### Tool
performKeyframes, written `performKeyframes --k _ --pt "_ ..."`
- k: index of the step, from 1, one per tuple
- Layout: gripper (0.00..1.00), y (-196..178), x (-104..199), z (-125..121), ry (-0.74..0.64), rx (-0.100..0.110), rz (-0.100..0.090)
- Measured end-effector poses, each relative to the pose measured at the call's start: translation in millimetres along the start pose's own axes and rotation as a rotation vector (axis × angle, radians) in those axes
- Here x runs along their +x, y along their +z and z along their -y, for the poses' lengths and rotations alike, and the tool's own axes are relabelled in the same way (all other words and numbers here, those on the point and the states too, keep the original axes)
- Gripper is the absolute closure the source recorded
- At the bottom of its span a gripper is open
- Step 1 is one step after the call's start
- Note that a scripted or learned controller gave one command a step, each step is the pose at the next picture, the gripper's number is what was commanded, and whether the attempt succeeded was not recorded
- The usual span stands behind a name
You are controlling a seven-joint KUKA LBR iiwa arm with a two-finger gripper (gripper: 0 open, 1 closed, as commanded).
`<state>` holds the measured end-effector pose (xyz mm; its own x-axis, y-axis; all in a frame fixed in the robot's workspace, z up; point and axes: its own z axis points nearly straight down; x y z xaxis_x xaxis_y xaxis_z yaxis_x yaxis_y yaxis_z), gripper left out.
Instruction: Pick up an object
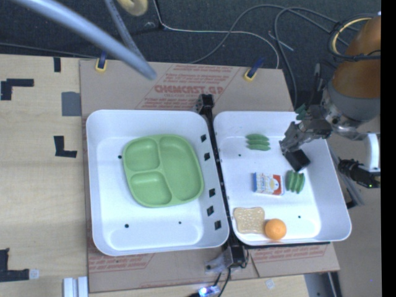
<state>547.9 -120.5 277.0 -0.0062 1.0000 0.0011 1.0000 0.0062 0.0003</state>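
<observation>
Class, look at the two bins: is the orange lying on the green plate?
No. The orange lies in the right bin beside the bread slice; the green plate is in the left bin.

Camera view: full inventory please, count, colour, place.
bins: 2, white, side by side on the bench
plate: 1, green, three compartments, in the left bin
pea pods: 2, green, right bin; one at the top, one beside the carton
carton: 1, white with red and blue, middle of the right bin
toast: 1, tan, near edge of the right bin
orange: 1, orange, right of the toast
clamps: 2, yellow and blue, far edge of the board
arm: 1, grey and orange, from the right
gripper: 1, dark, over the right bin
</observation>
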Motion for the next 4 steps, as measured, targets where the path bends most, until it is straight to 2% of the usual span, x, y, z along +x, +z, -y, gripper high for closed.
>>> performKeyframes --k 1,2,3,4 --pt "1.00 9.2 61.3 0.0 -0.001 0.002 0.000" --pt "1.00 26.0 104.0 -7.0 0.001 0.004 0.001" --pt "1.00 26.3 152.7 -16.1 0.000 0.002 0.000" --pt "1.00 45.2 198.2 -14.5 0.001 0.005 0.001"
